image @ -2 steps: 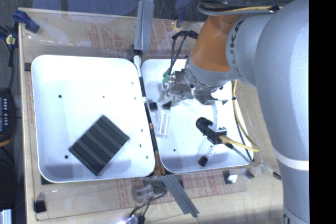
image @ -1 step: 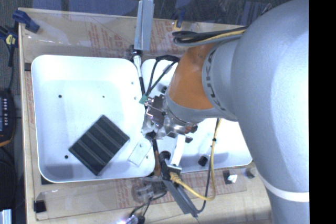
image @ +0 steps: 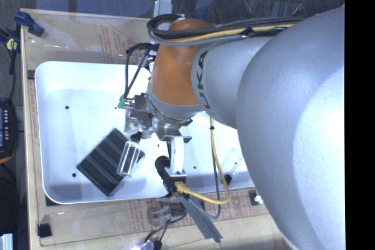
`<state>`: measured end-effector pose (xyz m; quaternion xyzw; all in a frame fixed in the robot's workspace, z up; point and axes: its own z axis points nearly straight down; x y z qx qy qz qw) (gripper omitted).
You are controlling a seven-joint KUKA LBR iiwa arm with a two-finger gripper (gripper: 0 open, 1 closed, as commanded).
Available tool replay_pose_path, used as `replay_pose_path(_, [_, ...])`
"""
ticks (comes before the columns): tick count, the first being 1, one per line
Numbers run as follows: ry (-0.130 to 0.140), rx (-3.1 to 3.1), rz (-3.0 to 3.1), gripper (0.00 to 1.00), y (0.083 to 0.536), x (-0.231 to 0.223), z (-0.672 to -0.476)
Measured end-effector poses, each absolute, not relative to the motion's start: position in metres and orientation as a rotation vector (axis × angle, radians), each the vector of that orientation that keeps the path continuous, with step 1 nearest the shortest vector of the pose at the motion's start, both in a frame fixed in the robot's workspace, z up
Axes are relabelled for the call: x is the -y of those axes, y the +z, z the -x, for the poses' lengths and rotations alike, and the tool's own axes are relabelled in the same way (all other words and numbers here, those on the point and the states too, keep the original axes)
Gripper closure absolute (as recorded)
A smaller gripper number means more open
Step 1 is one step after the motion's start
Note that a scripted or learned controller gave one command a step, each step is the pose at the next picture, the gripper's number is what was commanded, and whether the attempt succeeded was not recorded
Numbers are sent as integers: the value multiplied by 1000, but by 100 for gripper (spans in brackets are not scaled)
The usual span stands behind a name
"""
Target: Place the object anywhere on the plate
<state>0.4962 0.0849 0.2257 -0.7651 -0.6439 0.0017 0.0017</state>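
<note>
The tool (image: 130, 158) hangs low in the left white bin (image: 53, 126), its pale translucent fingers (image: 128, 161) lying over the upper right end of a dark ribbed block (image: 104, 162); from this slanted view I cannot tell whether they are clenched on it, released, or merely above it. The block, which I take to be the object to move, lies flat on the bin floor toward the near wall, below and to the left of the tool. Its long axis runs diagonally, from the tool's fingers down toward the bin's near-left corner, and its ribs run along that axis. The orange band (image: 173, 76) and grey arm (image: 281, 114) rise up and to the right of the tool, covering most of the bench on that side, so a plate cannot be made out. The low wrist over one end suggests a grasp attempt.
</note>
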Motion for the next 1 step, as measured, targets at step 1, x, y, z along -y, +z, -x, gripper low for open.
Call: replay_pose_path(1, [17, 1554, 2724, 100, 161, -158, -474])
